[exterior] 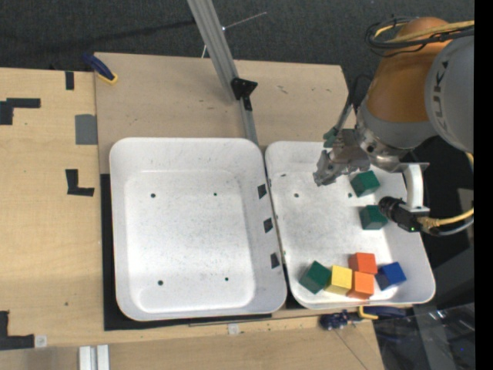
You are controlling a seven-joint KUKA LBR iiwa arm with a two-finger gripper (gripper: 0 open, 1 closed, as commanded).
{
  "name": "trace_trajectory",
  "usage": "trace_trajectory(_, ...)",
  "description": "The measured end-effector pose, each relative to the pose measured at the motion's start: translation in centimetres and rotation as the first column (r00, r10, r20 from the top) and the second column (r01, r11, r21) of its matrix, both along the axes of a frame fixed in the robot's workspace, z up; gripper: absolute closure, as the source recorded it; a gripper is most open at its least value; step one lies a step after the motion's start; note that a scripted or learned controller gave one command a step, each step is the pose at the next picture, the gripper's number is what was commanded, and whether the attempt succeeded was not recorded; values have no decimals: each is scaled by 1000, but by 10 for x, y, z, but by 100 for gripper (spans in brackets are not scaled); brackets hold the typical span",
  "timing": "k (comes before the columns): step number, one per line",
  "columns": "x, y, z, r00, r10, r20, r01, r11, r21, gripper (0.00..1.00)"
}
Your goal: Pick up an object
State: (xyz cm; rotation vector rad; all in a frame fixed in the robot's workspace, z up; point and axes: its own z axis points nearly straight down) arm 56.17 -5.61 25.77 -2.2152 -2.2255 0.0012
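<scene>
My gripper (326,169) hangs over the upper part of the right bin (308,214), its dark fingers pointing down and to the left, with nothing seen between them. Just to its right lies a green block (364,183), and a second green block (373,217) sits lower, near the right rim. Along the bin's front edge a cluster holds a green block (315,276), a yellow block (340,278), two orange blocks (362,272) and a blue block (391,274).
The left bin (189,222) stands beside the right one, with black clips along the shared rim. A slanted metal pole (219,45) crosses the bench at the back. A black cable plug (394,208) hangs from the arm near the right rim.
</scene>
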Motion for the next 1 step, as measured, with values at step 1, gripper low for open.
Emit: trace_trajectory(1, -13, 51, 2, 1000, 1, 0, -1, 1000, 0, 100)
